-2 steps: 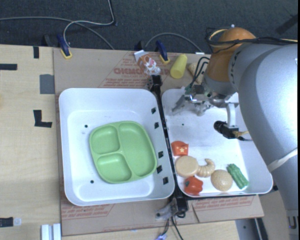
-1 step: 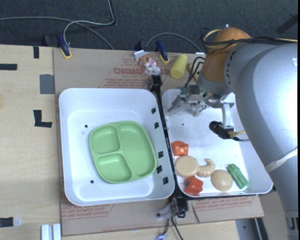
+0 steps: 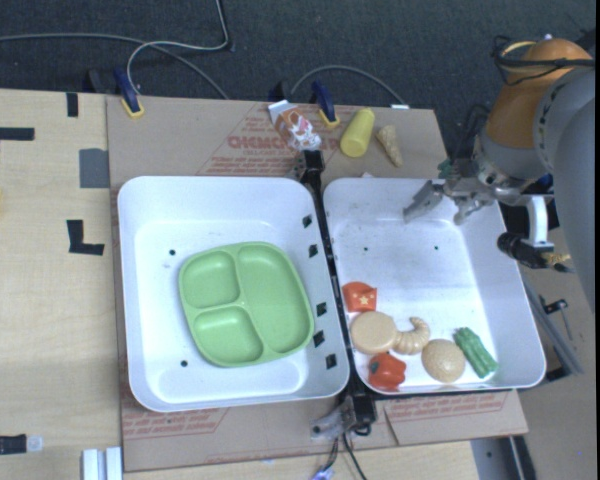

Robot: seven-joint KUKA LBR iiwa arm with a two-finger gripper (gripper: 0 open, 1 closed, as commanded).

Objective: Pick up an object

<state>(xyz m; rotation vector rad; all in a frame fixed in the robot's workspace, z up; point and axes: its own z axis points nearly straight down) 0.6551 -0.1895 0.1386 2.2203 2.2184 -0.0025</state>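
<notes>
The right bin (image 3: 430, 268) holds a cluster of toy foods at its near end: a red piece (image 3: 359, 296), a tan round bun (image 3: 372, 332), a curved beige piece (image 3: 413, 338), a red pepper-like piece (image 3: 386, 370), a beige ball (image 3: 443, 360) and a green pickle (image 3: 474, 352). My gripper (image 3: 443, 203) hangs over the far right corner of that bin, well away from the foods. Its fingers are spread apart with nothing between them.
The left bin (image 3: 150, 268) holds a green divided plate (image 3: 245, 303). Behind the bins on the cardboard lie a yellow cylinder (image 3: 357, 132), a small tan cone (image 3: 391, 146) and a small wrapped item (image 3: 294, 124). Cables run across the dark floor at the back.
</notes>
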